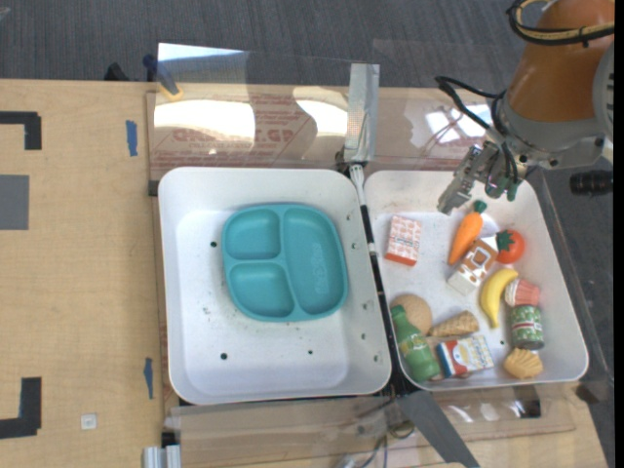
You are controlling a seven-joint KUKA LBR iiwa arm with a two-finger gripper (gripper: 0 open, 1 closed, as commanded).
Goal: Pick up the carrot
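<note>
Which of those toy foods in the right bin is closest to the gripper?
The carrot: its green-topped end lies just below the gripper, while the tomato and banana sit farther off.

You have two bins side by side on the desk [68,261]. The left bin [185,359] holds a divided tray [286,261] at its middle. In the right bin [565,339], the carrot [465,238] lies near the top, the gripper [478,185] just above it, the banana [495,294] below.
</note>
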